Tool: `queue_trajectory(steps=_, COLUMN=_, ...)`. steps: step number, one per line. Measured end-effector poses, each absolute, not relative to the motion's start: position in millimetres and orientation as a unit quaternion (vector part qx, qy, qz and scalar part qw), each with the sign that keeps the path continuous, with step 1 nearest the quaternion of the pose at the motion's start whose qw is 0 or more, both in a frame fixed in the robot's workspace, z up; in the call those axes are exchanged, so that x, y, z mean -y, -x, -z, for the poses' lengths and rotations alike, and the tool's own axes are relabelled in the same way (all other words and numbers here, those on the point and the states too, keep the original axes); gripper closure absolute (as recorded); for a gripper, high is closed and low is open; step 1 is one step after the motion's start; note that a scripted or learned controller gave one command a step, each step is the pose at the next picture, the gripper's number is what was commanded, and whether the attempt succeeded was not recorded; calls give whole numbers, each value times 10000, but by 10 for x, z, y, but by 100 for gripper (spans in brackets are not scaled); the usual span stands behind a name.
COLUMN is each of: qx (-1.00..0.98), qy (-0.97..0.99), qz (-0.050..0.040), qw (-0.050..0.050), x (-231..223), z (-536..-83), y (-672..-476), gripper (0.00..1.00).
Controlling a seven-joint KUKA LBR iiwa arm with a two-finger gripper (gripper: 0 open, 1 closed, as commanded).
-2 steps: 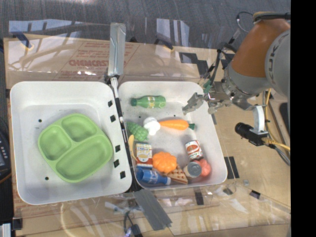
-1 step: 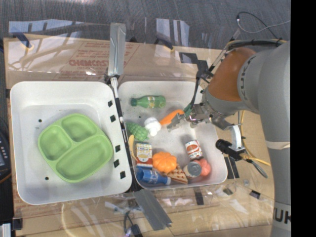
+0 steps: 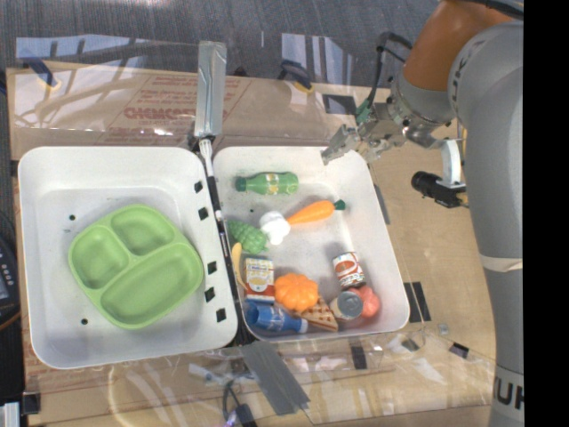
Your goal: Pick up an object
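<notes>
Since the task names no particular object, any item in the right bin (image 3: 378, 238) qualifies. Candidates: green bottle (image 3: 267, 183) lying on its side at the far end; carrot (image 3: 311, 212) just nearer, lying clear of its neighbours on the right; a white-and-green toy vegetable (image 3: 260, 232) beside the carrot's blunt end. Near end is crowded: small carton (image 3: 258, 275), orange pumpkin (image 3: 296, 290), blue can (image 3: 269, 319) on its side, waffle piece (image 3: 322, 315), small red-labelled can (image 3: 348, 269), grey can end-on (image 3: 349, 304), red ball (image 3: 370, 303); most of these touch one another.

End effector (image 3: 340, 142) sits over the far right corner of that bin, above the rim, carrying nothing. Finger state: cannot tell at this resolution.

Judgement: bottle or carrot is the better target. Both are isolated, with bare bin floor either side for the fingers. Approach from straight above, fingers across the short axis, centred on the body. Avoid the near cluster; a descent there would likely jam onto two items.

Left bin (image 3: 36, 238) holds a green divided plate (image 3: 135, 265).

Writing: red print on the cardboard surface (image 3: 116, 105) behind the bins, not legible. Labels on the carton and cans too small to read. White letters on the arm base (image 3: 508, 390) at lower right, cut off.
</notes>
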State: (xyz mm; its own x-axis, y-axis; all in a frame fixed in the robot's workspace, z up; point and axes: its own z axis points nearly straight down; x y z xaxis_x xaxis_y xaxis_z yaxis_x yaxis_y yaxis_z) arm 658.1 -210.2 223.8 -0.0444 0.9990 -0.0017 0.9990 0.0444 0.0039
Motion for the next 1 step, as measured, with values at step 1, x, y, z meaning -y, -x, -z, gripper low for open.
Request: queue_trajectory(steps=1, qx=-7597, qy=-6503, qz=14, qw=-25, x=1824, z=-1173, y=-6062, gripper=0)
